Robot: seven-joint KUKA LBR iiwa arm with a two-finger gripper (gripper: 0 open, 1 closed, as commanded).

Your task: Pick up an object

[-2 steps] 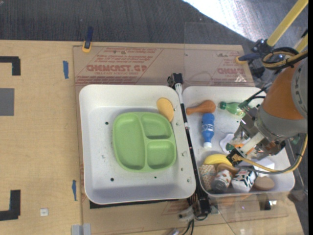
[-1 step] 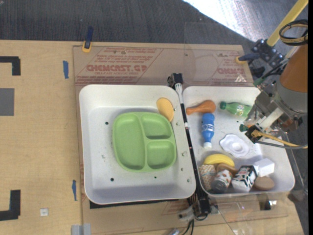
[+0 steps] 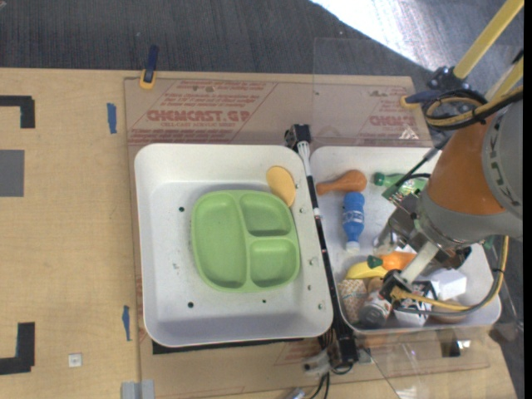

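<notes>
gripper [image 3: 391,288] low in right bin [image 3: 490,306] | grip state: cannot tell | sheet [image 3: 199,110] print: "CHEMCAST"

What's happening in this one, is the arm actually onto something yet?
The arm has its end effector down in the right bin, among a clutter of small items at the near end. A blue bottle and an orange drumstick-shaped toy lie apart from it, farther up that bin. The left bin holds a green divided plate and a yellow piece at its rim. Whether anything is gripped cannot be told.
</notes>
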